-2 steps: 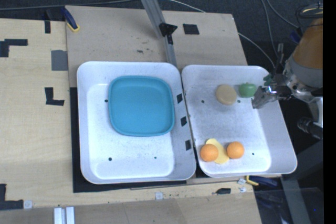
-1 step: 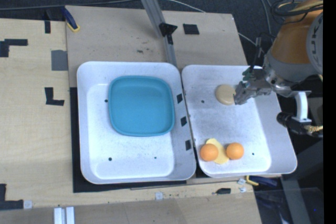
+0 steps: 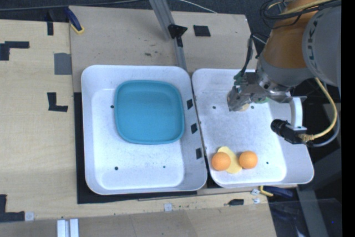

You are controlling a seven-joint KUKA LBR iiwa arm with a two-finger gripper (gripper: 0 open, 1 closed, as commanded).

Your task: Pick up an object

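Observation:
Two orange balls lie in the right bin (image 3: pixel 260 130) near its front edge: one (image 3: pixel 221 161) on the left, the other (image 3: pixel 248 159) on the right, with a pale yellow piece (image 3: pixel 229 157) between and under them. My gripper (image 3: pixel 240 101) hangs over the bin's back half, well behind the balls and apart from them. I see nothing in it. A blue square plate (image 3: pixel 149 111) lies flat in the left bin (image 3: pixel 100 119).
A grey metal bar (image 3: pixel 161 3) slants down from the top to the gap between the bins. Cables loop behind my arm at the upper right. Black tape marks dot the wooden bench (image 3: pixel 33 97) on the left.

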